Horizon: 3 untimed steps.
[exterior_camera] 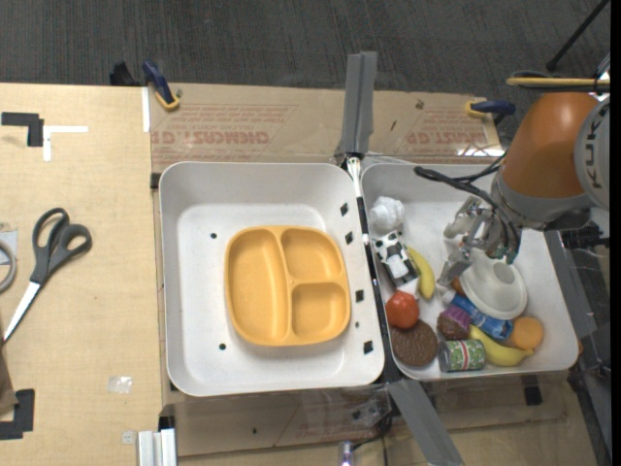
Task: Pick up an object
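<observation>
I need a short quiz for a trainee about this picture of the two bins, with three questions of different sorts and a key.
1. True or false: the yellow divided plate lies in the left bin.
2. Which lies outside both bins? A) the tomato B) the scissors C) the green can
3. Fill in: the gripper hangs over the ___ bin, next to the white bowl.

Key: 1 true; 2 B; 3 right.

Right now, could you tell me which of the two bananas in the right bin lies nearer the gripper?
The small banana beside the black-and-white toy, left of the gripper; the other banana lies at the bin's front edge, beyond the white bowl.
</observation>
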{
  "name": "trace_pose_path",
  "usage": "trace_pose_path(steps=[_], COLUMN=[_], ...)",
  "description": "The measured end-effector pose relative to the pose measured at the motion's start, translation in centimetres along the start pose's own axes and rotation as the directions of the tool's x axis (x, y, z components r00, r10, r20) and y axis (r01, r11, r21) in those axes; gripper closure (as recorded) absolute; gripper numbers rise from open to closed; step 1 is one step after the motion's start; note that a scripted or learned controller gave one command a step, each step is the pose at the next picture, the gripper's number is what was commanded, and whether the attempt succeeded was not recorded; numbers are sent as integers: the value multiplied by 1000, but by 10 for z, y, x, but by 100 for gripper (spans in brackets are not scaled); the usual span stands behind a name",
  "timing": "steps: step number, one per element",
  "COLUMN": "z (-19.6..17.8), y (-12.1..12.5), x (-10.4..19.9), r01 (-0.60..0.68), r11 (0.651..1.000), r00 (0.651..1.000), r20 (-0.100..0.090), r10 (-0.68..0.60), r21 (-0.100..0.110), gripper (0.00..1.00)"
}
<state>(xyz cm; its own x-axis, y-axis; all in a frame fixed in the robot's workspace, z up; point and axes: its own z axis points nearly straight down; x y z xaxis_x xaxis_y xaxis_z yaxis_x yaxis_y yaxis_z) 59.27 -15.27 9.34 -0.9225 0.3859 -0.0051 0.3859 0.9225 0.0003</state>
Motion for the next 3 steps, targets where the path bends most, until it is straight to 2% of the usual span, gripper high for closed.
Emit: trace_pose_path(steps=[1,2,3], z=[1,0,-1], y=[1,9,36], x=[41,63,46], r01=[-115,-305,-391], r11=[993,952,921], r00=[993,952,921], r20=[-4,1,3], r10=[115,305,391], r21=[1,2,1], gripper=[0,0,0])
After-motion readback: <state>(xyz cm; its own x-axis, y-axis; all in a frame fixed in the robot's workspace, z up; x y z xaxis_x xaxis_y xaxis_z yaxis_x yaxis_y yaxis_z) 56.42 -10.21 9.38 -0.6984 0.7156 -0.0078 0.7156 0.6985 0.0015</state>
